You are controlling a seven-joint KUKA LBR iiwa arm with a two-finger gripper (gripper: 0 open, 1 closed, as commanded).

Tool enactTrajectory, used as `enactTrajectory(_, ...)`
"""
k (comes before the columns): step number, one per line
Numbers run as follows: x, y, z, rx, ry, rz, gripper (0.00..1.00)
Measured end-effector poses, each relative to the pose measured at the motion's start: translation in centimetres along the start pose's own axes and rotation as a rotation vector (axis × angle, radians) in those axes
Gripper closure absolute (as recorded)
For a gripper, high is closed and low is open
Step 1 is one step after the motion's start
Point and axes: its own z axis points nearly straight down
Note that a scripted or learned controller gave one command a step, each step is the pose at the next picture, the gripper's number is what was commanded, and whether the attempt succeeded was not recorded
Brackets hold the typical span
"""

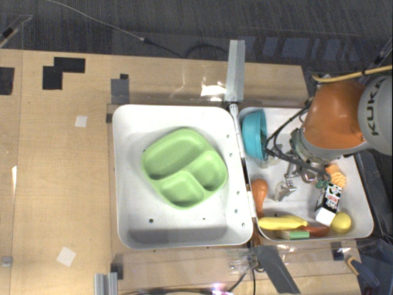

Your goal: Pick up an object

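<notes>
**Gripper low in right bin, nothing seen between fingers**

Gripper (286, 188) sits inside the right bin (367, 217), just right of the orange carrot-shaped toy (260, 193). Finger state: cannot tell. Banana (281, 223) lies below it along the near wall; lemon (341, 222) to lower right. Left bin (129, 226) holds a green divided plate (184, 166).

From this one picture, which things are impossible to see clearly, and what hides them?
- Gripper, camera view: the arm's orange band covers it from above, so open or shut is unclear.
- Right bin floor under the arm: hidden.
- Small black-and-white box: print too small to read.
- Blue bowl: inside not visible, it stands on edge.
</notes>
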Motion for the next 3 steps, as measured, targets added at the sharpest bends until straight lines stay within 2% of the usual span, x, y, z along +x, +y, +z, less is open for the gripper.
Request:
enactTrajectory(1,-6.3,-1.5,0.3,-0.001,-0.002,0.191,0.00)
enactTrajectory(2,-6.8,-1.5,-1.3,0.001,-0.018,0.188,1.00)
enactTrajectory(3,-6.8,-1.5,-1.3,0.001,-0.017,0.188,0.00)
